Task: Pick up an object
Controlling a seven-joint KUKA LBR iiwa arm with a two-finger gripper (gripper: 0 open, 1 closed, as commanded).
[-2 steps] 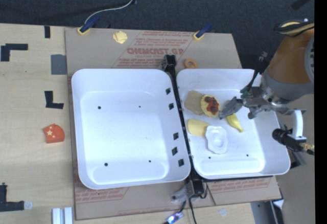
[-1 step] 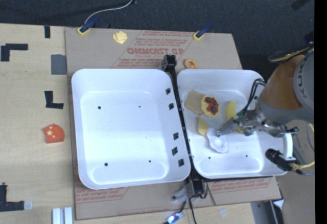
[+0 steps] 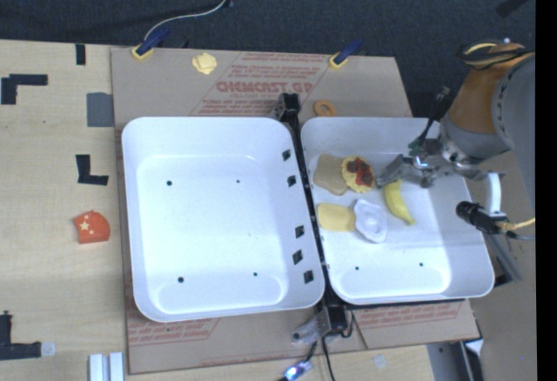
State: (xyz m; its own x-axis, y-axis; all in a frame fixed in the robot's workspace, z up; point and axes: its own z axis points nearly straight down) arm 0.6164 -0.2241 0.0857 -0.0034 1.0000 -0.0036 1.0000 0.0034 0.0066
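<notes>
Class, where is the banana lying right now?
The banana lies in the right bin, just below the claw and right of the white cup.

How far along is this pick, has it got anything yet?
Done: the grey arm's gripper has reached into the right white bin and sits low beside the yellow banana. In hand: nothing visibly between its fingers. Left: grasp and lift something; the banana, tan flat piece, yellow-and-red toy, pale yellow block and white cup all lie in the bin.
</notes>
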